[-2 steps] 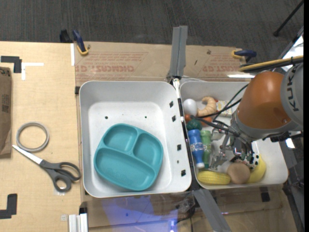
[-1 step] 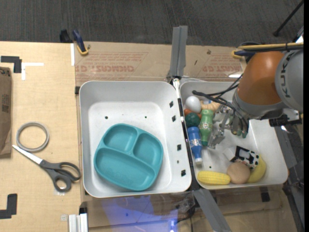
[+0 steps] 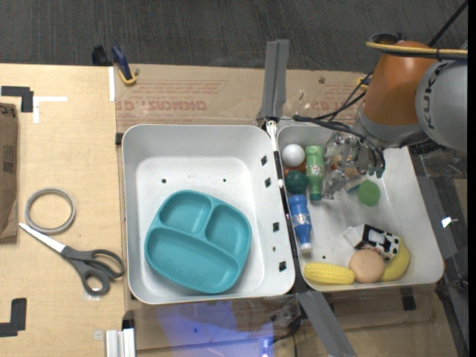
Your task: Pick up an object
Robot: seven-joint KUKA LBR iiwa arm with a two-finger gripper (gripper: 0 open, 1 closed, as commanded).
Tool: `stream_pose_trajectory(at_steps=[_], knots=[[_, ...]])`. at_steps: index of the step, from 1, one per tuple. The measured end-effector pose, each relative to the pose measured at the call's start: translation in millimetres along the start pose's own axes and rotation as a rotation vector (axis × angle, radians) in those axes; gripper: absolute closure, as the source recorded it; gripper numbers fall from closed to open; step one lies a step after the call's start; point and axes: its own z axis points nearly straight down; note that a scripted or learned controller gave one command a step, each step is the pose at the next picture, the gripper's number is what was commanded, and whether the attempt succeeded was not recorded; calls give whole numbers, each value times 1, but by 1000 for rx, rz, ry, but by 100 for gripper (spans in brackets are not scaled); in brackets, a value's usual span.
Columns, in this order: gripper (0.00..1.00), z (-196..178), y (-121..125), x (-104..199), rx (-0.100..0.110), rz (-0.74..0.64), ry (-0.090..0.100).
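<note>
A teal divided plate [image 3: 198, 240], yellow corn [image 3: 329, 274], a green bottle [image 3: 314, 171], and a black-and-white patched toy [image 3: 379, 241].

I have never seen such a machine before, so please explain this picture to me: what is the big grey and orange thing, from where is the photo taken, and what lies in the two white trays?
The grey and orange thing is a robot arm. It reaches in from the right side of the picture. At its end is a claw with two fingers, made for picking things up. The photo comes from one fixed camera above the bench, looking down at a slant.

The left bin holds a teal divided plate. The right bin holds small items: a white ball, a green bottle, a blue bottle, a green ball, a toy corn cob, a banana and a beige round piece.

The claw hangs low over the right bin, between the green bottle and the green ball. The picture is too cluttered there to tell whether it grips anything.

On the bench to the left lie scissors and a tape roll.
</note>
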Motion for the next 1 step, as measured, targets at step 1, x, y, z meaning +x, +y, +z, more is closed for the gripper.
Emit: stream_pose_trajectory(at_steps=[1], knots=[[100, -11, 0, -2, 2, -3, -7]])
